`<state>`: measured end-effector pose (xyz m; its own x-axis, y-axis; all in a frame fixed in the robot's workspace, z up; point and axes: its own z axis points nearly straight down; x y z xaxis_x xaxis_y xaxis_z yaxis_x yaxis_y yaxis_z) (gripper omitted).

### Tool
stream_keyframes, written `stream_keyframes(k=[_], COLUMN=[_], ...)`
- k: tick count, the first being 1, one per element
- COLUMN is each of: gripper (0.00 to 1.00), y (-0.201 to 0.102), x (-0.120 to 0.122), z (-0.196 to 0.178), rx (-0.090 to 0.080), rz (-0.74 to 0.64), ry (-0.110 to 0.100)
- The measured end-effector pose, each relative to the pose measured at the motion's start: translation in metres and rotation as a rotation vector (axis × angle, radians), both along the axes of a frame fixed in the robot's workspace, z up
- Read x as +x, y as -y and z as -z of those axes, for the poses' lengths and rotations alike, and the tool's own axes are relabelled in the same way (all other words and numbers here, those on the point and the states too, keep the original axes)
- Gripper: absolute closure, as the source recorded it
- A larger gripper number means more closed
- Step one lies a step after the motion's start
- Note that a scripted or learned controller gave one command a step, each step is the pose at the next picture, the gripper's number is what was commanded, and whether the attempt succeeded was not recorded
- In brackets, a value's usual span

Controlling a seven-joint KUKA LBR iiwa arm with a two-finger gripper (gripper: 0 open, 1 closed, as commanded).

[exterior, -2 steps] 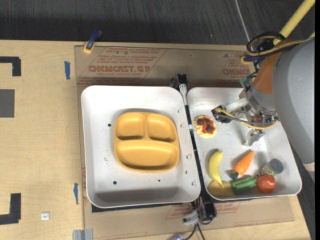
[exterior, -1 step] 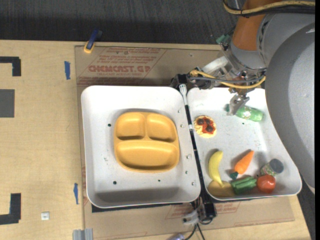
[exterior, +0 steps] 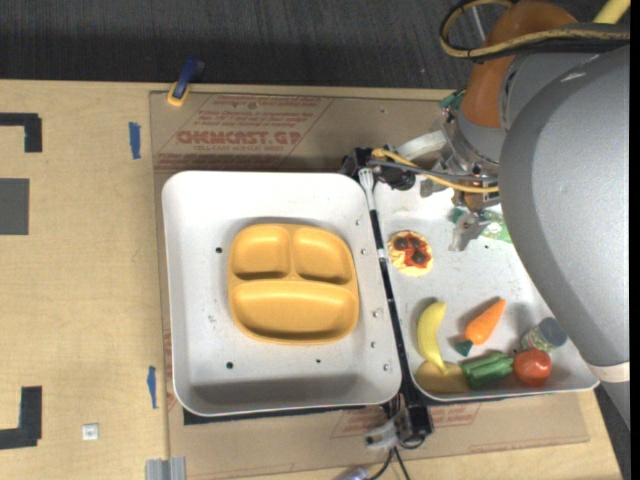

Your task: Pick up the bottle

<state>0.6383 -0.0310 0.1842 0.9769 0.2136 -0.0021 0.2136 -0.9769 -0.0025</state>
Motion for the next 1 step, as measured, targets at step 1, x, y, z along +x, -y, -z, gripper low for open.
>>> stream_keyframes(k=[1], gripper=[1.00], y=[-0.0003], x=[0.0005], z=[-0.0101], rx=[0.000], rz=[0.000], ry=[0.002])
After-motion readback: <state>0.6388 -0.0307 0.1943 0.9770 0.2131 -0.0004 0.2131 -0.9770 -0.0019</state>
